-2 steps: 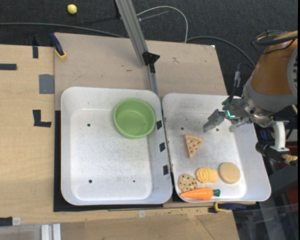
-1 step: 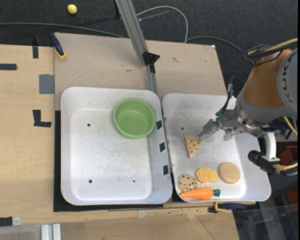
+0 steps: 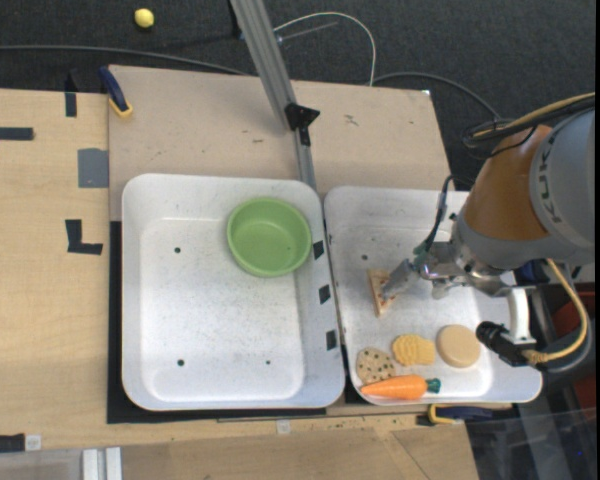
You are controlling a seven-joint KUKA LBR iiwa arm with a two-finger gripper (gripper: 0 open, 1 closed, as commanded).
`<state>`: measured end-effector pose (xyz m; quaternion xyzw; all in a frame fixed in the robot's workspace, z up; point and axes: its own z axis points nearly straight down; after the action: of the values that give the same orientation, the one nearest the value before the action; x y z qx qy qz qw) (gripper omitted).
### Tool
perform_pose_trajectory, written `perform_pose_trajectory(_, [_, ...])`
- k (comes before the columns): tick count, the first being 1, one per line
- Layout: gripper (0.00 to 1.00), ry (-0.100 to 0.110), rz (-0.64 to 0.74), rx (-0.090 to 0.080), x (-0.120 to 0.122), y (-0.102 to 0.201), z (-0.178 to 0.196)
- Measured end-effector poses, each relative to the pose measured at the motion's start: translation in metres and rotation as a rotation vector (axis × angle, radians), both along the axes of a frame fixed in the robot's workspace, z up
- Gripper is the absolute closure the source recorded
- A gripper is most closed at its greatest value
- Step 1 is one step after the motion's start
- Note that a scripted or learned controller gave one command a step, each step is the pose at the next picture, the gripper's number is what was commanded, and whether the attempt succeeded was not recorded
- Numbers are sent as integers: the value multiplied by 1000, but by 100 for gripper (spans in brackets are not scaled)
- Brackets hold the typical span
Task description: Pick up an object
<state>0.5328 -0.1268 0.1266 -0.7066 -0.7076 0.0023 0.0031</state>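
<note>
Reaching down on the pizza slice [image 3: 380, 293] in the right bin [image 3: 355, 218].

I see the slice lying near the bin's middle, its long axis running roughly front to back, with my gripper [image 3: 398, 282] touching its right edge from the arm's side; I cannot tell how the gripper is set. Two cookies [image 3: 413, 349], a dotted biscuit [image 3: 376, 364] and a carrot [image 3: 398, 389] sit along the front wall, and the green bowl [image 3: 268, 236] sits in the left bin [image 3: 140, 268].

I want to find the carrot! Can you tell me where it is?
Look at the right bin, along its near edge. The carrot lies there flat, just below the spotted cookie. It is the only long orange thing, with a green tip.
</note>
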Motion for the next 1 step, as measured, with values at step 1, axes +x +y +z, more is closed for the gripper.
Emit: perform_pose_trajectory(1, [0,-7,0,-2,0,0,-38])
